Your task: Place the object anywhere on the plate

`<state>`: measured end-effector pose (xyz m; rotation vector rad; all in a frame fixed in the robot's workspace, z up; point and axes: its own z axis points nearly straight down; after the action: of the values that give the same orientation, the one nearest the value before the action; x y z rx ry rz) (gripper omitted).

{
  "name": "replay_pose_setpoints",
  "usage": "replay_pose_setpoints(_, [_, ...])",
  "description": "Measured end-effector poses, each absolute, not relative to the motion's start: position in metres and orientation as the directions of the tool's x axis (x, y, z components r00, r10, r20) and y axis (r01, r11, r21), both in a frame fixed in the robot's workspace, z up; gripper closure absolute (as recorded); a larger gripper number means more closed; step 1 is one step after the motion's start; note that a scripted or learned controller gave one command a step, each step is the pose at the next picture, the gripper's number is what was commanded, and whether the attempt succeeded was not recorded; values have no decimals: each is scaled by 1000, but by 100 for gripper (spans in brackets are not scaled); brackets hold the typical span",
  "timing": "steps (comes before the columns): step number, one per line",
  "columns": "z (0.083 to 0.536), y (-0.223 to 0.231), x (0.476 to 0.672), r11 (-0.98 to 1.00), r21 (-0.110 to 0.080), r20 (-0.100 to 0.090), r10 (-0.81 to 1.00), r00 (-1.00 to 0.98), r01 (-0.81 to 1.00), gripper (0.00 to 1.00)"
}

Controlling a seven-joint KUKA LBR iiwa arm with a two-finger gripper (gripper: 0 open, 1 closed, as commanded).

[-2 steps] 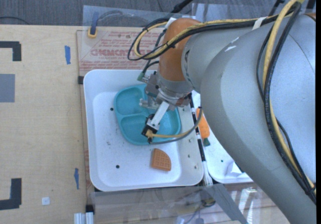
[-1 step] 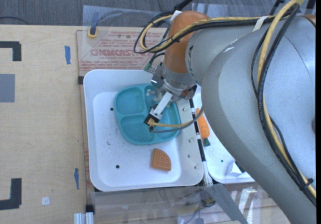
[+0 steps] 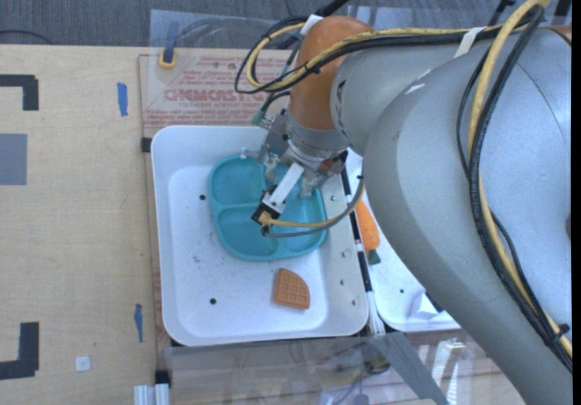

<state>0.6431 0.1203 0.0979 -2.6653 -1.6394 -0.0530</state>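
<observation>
A teal divided plate [image 3: 232,194] lies in the left white bin [image 3: 169,240], toward its back right. A toy waffle piece [image 3: 291,289], tan with a grid pattern, rests on the bin floor just in front of the plate, apart from it. My gripper [image 3: 275,161] hangs over the plate's right half, below the orange wrist band. The wrist and its fittings hide the plate's right edge. The waffle lies well in front of the gripper and is not touched by it.
A long orange thing [image 3: 367,225] lies at the left edge of the right bin [image 3: 399,303], mostly under the arm. The big grey arm covers most of that bin. Wooden bench stretches to the left.
</observation>
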Motion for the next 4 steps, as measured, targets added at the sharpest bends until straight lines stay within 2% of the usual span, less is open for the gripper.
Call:
replay_pose_setpoints(1, [104, 113, 642, -450, 9, 15, 893, 450, 893, 100])
replay_pose_setpoints(2, [94, 110, 648, -433, 11, 9, 901, 433, 901, 100])
replay_pose_setpoints(3, [98, 122, 650, -425, 11, 31, 905, 424, 905, 0])
replay_pose_setpoints(4, [106, 122, 650, -423, 10, 28, 906, 423, 906, 100])
